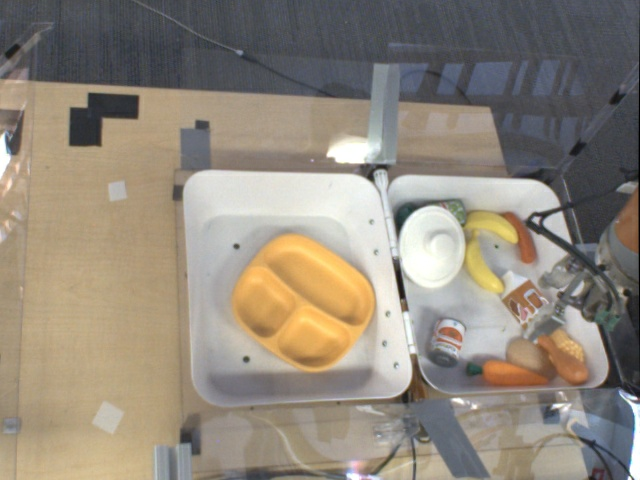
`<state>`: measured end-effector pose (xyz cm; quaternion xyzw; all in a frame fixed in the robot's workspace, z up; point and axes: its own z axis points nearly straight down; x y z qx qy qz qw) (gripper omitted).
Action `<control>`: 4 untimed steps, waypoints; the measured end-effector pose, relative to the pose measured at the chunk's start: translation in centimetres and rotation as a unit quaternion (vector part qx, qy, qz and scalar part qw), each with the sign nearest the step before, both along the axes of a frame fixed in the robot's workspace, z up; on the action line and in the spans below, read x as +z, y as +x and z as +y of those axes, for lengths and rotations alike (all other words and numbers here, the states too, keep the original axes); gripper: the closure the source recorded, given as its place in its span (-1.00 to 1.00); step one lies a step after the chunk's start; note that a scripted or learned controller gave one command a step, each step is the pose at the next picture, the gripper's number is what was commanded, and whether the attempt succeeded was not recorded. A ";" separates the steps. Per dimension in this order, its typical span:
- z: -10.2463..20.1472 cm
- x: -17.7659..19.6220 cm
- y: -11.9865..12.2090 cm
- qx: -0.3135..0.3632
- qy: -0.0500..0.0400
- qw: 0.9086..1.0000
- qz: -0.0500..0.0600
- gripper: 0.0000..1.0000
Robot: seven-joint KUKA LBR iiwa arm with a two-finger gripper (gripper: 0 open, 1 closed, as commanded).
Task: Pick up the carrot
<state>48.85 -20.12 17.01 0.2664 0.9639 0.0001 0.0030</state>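
Bench [100,298]: pale wood surface carrying two shallow white bins side by side.
Left bin [215,268]: holds one item.
Right bin [520,190]: holds the smaller items; arm enters at its right rim.
Plate [303,300]: yellow, three compartments, lying near the centre of the left bin.
Gripper [550,320]: low over the right part of the right bin, fingers slightly parted, nothing seen between them.
Cup [433,244]: white, round, upper left of the right bin.
Banana [487,248]: yellow, just beside the cup on its right.
Carrot [513,373]: orange, lying flat along the near edge of the right bin, apart from the gripper.
Can [448,340]: small, left of the carrot.
Potato [528,353]: brown, touching the carrot's upper side.
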 end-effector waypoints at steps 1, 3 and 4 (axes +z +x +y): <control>0.4 -4.0 0.1 -0.131 0.001 0.991 -0.002 -1.00; 0.1 -5.0 0.6 -0.437 0.002 0.900 -0.002 -1.00; 6.2 -7.8 0.4 -0.506 0.004 0.863 -0.009 -1.00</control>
